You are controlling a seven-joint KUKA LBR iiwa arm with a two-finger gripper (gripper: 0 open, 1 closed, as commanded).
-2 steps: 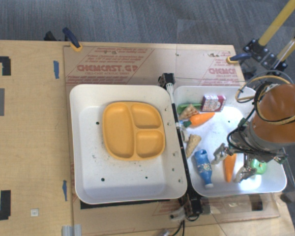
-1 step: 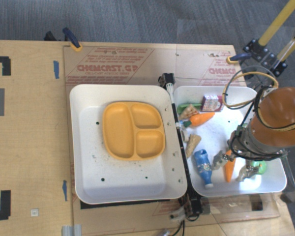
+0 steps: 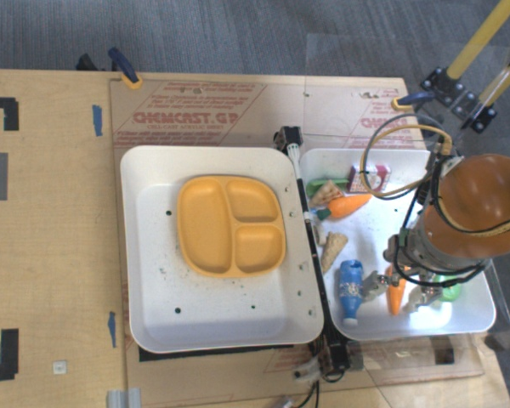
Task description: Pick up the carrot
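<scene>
Two orange carrot-like things lie in the right bin point(image 3: 467, 317). The bigger carrot point(image 3: 350, 205) sits near the bin's far left, green end pointing left. A smaller orange carrot piece point(image 3: 396, 297) stands near the front, just right of a blue bottle point(image 3: 350, 289). My gripper point(image 3: 399, 292) hangs over that small piece, below the orange wrist band. Its two fingers stand well apart, one on each side of the piece, with gaps showing between metal and carrot. The gripper is open and nothing is clamped.
A yellow divided plate point(image 3: 231, 225) lies in the left bin point(image 3: 144, 253). The right bin also holds two beige pieces point(image 3: 333, 246) point(image 3: 325, 194), a pink item point(image 3: 378, 175) and a green thing point(image 3: 449, 292) beside the gripper. Cables loop over the bin's far side.
</scene>
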